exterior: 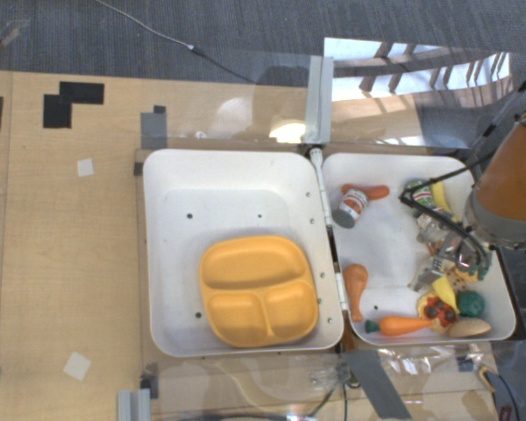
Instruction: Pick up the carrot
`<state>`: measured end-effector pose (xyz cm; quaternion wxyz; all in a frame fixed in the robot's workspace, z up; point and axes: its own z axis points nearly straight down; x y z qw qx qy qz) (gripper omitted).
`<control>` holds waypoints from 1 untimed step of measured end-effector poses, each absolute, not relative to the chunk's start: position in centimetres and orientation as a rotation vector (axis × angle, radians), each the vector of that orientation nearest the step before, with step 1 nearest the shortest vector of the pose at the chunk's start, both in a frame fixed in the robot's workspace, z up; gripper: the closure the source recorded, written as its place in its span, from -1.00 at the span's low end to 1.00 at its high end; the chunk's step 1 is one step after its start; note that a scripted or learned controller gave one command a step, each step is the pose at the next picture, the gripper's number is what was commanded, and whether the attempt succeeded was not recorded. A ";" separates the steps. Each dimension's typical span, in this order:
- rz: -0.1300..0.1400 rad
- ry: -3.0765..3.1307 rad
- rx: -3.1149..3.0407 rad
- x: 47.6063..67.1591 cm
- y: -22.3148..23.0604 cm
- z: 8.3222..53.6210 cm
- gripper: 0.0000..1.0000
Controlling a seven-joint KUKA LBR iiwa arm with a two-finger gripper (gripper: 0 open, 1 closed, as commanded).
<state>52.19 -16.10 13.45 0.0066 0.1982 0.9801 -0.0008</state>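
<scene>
From where I stood I could not tell how the jaws were set; the metal two-finger gripper hung low at the right of the frame, over the right-hand shallow white bin, with cables tangled about it. Just below it lay a small yellow toy piece, a red-and-yellow cluster, a dark green round toy and a pale beige oval piece, all crowded into the bin's lower right corner. The orange toy carrot with its green stub lay flat along the bin's lower edge, its thick end touching that cluster. It looked light, stiff and smooth, likely slippery plastic, so I judged a grip across its thick middle best; the near wall and the neighbours at its right would crowd the fingers. A tan drumstick-shaped toy lay near its left end. A small red-and-white can sat higher up, and a yellow three-section plate rested in the left-hand white bin.
</scene>
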 end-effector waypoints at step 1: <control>0.009 2.557 1.815 53.9 -15.8 8.8 -1.00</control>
